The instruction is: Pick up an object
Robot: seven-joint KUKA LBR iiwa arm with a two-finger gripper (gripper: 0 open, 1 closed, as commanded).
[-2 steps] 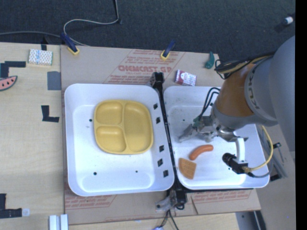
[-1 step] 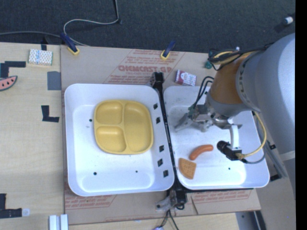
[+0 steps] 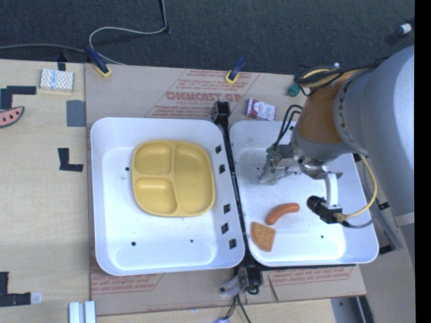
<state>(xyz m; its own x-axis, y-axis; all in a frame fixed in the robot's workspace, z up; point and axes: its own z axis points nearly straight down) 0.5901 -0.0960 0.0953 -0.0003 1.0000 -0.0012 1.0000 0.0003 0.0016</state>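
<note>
In the right bin [image 3: 350,247] lie an orange-red toy sausage [image 3: 281,212] and, just below it to the left, a tan waffle-like piece [image 3: 263,236]. My gripper [image 3: 271,172] is low over the bin's upper middle floor, above and slightly left of the sausage, clear of both items. The orange wrist band and grey arm hide much of the bin's right half. Nothing shows between the fingers. The left bin [image 3: 111,247] holds a yellow divided plate [image 3: 173,177].
A black divider with clips [image 3: 229,180] runs between the bins. A small red-and-white packet [image 3: 260,109] lies on the cardboard behind the right bin. Yellow and blue clamps [image 3: 235,73] sit at the bench's back edge. A black fitting with a yellow cable [image 3: 323,209] hangs beside the sausage.
</note>
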